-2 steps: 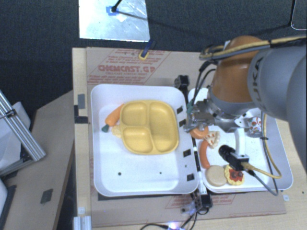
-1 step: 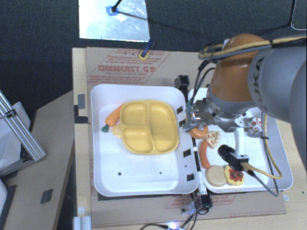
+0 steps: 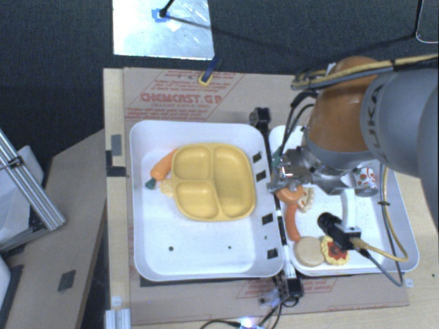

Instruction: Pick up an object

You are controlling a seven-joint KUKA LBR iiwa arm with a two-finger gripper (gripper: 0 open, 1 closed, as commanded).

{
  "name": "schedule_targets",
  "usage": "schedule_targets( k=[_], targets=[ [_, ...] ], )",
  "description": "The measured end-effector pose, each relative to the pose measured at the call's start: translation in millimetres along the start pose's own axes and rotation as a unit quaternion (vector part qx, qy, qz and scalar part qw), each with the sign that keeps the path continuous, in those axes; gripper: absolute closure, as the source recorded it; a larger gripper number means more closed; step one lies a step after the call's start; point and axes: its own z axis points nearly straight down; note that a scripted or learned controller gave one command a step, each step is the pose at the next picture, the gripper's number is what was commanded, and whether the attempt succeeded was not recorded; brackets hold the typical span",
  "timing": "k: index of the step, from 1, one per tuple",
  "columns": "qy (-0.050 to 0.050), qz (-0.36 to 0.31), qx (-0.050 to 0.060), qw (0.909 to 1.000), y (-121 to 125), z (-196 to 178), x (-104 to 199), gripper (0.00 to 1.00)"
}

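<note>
Reaching in from the right, a grey arm (image 3: 384, 108) with an orange band hangs over the right bin (image 3: 405, 235), its gripper (image 3: 287, 177) low at that bin's left edge, beside the divider between the two bins. Whether the fingers are open or shut cannot be told; the wrist and cables hide them, and nothing is seen held.

Just under the gripper lies a small cluster of toy food: an orange curl (image 3: 296, 195) and a long orange piece (image 3: 292, 223), with a tan disc (image 3: 308, 251) and a red-and-yellow piece (image 3: 335, 253) nearer the front. This looks like the approach or grasp step. The next move likely calls for closing on one piece cleanly, then lifting straight up clear of the bin wall.

The left bin (image 3: 158, 252) holds a yellow tray (image 3: 209, 181) with three compartments, and a toy carrot (image 3: 162, 166) touching its left side.

Both bins sit on cardboard (image 3: 182, 94) atop a pale bench (image 3: 75, 204). Behind is dark carpet with a shiny square sheet (image 3: 163, 19).
</note>
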Motion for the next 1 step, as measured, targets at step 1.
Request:
schedule_targets(
  k=[1],
  targets=[
    [0.000,-0.003,-0.001,1.0000,3.3,-11.8,13.8,1.00]
  ],
)
